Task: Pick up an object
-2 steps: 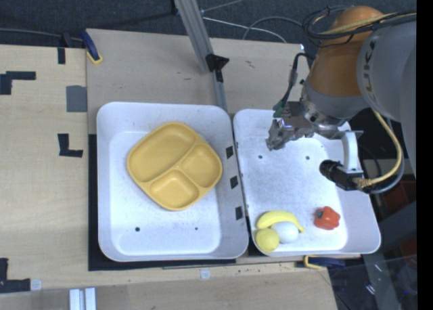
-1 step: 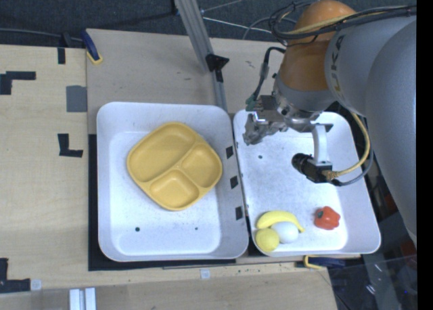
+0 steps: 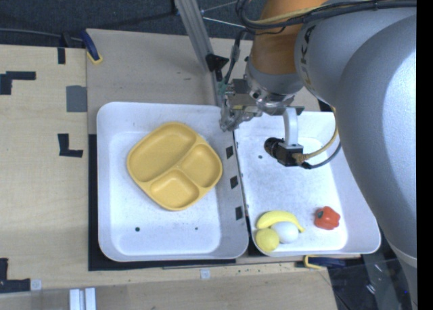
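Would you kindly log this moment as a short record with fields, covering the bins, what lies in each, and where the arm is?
left bin: holds a yellow divided plate, three compartments, lying flat
right bin: yellow banana, yellow lemon, white egg-like ball, red pepper, all near the front edge
cluster: banana, lemon and ball touching; pepper apart to their right
arm: reaches in from the right
hand: over the far end of the divider between the bins
held object: none seen between the fingers
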You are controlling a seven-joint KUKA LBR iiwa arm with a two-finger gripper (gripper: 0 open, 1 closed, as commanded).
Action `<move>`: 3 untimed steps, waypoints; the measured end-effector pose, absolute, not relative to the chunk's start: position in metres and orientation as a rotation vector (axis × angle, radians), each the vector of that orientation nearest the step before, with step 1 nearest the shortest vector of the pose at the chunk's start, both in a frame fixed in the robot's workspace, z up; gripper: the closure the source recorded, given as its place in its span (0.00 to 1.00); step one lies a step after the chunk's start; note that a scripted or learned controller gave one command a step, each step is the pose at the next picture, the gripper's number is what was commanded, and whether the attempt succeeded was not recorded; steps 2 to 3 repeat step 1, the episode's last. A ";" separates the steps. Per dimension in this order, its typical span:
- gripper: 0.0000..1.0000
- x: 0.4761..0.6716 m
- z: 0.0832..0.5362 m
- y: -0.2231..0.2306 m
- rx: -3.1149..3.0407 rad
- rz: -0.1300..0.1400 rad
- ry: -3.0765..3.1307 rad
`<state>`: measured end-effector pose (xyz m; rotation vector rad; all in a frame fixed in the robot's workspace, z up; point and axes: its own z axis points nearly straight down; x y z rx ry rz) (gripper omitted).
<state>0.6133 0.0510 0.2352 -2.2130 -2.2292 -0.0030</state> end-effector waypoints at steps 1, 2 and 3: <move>1.00 0.646 0.238 0.090 -2.215 -0.002 -2.227; 1.00 0.646 0.238 0.090 -2.215 -0.002 -2.227; 1.00 0.646 0.238 0.090 -2.215 -0.002 -2.227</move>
